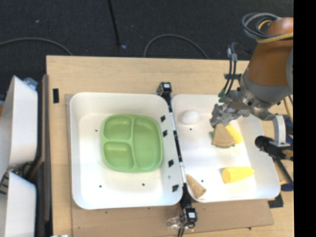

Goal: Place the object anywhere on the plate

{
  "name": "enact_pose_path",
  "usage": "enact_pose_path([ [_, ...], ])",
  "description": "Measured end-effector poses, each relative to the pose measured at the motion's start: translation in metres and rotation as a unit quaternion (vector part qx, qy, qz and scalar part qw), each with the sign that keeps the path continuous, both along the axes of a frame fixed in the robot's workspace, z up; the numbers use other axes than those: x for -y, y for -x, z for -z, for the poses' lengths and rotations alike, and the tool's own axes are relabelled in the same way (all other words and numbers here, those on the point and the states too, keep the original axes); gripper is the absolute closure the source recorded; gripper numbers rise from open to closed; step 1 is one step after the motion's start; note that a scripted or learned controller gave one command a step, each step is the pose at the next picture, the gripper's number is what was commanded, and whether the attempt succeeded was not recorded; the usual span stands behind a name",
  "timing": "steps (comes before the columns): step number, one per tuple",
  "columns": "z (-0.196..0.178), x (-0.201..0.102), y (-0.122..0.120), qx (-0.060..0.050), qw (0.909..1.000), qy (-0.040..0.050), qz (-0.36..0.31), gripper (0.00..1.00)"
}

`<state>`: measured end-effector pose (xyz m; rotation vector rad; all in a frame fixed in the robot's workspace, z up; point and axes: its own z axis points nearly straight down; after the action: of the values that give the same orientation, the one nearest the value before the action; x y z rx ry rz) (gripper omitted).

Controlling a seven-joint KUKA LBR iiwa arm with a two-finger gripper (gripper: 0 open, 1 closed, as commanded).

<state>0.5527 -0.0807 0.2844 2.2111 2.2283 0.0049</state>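
Green divided plate [132, 142]: centre of left bin [79, 132], nothing on it. Gripper [221, 121]: low over right bin [266, 181], at the tan wedge [223, 137] near its far edge; its grip cannot be told. White ball [189, 116], yellow block [237, 174], brown cone [196, 186] also there. Placement seemingly not yet begun; pickup and transfer remain.

Green plate [132, 143]; white bins [89, 191]; yellow block [237, 174].
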Motion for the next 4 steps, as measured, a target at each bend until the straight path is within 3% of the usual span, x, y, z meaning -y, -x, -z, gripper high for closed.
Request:
enact_pose_path([
  [4, 0.020, -0.195, -0.004, -0.001, 1.0000, 0.0004, 0.001, 1.00],
])
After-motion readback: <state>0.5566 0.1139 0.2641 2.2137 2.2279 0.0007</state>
